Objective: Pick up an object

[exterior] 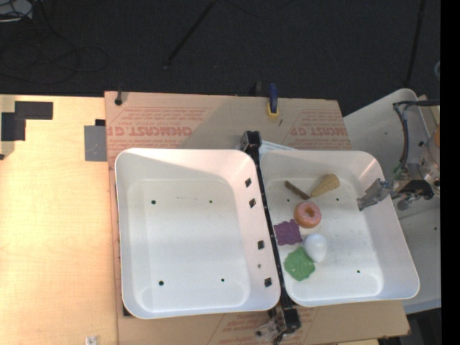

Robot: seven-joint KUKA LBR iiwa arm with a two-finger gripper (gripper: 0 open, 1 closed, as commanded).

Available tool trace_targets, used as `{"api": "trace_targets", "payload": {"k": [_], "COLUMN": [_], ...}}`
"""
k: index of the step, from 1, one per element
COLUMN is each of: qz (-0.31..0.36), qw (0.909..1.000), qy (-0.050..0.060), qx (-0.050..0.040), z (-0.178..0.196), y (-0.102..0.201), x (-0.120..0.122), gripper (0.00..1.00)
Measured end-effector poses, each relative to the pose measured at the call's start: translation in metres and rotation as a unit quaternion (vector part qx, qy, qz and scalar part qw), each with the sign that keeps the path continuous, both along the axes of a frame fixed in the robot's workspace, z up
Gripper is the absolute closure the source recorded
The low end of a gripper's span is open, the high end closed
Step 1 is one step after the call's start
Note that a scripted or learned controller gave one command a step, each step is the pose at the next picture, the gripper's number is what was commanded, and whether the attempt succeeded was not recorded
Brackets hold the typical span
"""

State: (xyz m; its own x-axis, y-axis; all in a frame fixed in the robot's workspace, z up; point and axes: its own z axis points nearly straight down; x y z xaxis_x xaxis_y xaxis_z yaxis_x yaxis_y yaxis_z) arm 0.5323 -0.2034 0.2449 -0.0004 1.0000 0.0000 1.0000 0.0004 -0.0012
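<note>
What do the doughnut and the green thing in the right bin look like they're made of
The doughnut looks like moulded plastic or rubber, a toy: flat pink icing on an orange ring, smooth, no crumbs. The green thing seems soft plastic or foam, matte, with a lumpy outline. Both are too small to be sure.

Right bin (388,279) holding doughnut (307,214), green toy (299,265), white ball (315,246) (touching), left bin (129,293) alongside

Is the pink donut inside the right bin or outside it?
Inside. The donut lies on the right bin's floor, beside the purple piece.
</note>
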Motion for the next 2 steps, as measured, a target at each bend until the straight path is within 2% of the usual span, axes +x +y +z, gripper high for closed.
{"api": "trace_targets", "payload": {"k": [1,2], "qz": [0.0,0.0], "qw": [1.0,1.0], "qy": [0.001,0.0], "qx": [0.0005,0.0], "z": [0.009,0.065], "y": [-0.001,0.035], "x": [0.0,0.012], "gripper": [1.0,1.0]}}
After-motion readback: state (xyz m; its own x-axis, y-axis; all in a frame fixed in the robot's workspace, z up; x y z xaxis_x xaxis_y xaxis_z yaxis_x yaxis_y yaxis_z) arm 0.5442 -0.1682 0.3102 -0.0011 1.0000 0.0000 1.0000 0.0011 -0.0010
